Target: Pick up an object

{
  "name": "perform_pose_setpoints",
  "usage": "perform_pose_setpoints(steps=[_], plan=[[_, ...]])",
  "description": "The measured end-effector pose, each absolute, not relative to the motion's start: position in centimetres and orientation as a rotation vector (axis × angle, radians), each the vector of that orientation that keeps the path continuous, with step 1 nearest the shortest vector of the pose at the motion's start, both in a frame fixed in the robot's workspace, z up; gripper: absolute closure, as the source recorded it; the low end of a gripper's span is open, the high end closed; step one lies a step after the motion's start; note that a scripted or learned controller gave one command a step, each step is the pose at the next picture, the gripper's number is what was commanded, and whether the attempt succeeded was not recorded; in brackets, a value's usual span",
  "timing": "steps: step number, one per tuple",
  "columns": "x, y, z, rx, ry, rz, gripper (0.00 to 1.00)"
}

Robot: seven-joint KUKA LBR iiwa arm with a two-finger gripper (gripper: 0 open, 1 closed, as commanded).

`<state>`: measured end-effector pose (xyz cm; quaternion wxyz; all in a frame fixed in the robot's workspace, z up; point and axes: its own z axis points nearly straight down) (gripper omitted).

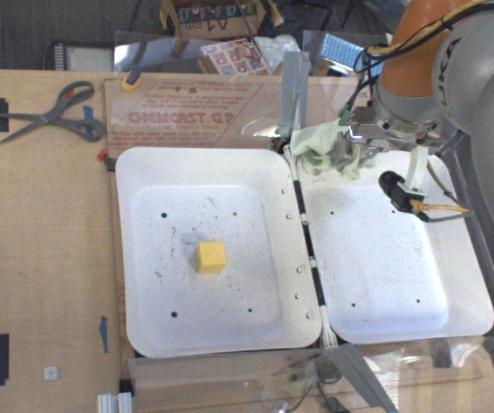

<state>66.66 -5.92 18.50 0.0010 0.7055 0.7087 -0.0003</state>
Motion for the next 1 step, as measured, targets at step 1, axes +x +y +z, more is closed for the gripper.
perform_pose_setpoints(steps=[1], plan=[[66.69,-8.7,23.06,2.057,2.369,0.001,1.0]])
